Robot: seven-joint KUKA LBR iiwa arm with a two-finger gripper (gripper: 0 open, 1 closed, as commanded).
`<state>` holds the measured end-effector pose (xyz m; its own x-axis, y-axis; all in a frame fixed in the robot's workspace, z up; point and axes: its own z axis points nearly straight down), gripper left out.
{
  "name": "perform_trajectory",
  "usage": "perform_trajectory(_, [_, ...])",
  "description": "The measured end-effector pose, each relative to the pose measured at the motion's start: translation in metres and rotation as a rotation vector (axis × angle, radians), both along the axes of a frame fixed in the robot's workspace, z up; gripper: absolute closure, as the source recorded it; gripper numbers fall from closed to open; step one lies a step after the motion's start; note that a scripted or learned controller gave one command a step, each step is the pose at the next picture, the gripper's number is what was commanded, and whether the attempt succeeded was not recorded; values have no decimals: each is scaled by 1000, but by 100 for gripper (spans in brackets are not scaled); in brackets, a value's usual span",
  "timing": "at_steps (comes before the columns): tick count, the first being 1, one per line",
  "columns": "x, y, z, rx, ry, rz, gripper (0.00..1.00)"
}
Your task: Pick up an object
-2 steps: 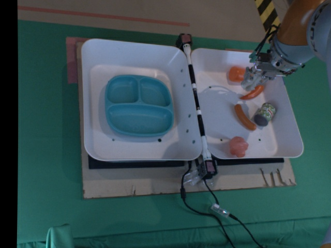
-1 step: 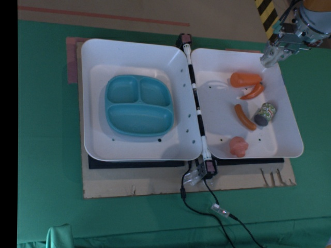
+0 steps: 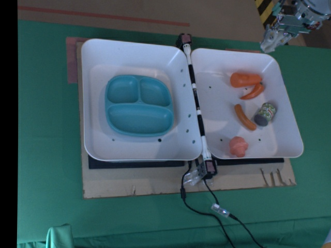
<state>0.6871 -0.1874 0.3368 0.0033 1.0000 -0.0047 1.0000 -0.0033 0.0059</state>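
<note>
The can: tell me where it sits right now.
The can lies on its side in the right bin, near its right wall, just right of the sausage and below the orange pepper.

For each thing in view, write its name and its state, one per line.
Gripper: above right bin's far corner, holding nothing.
Teal divided plate: upright in left bin.
Can: on its side.
Sausage: lying flat.
Carrot: lying flat.
Pink toy: near front wall.
</note>
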Motion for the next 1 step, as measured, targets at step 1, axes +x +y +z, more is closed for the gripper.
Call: perform_trajectory(1, [-40, -1, -24, 0, 2, -1, 100])
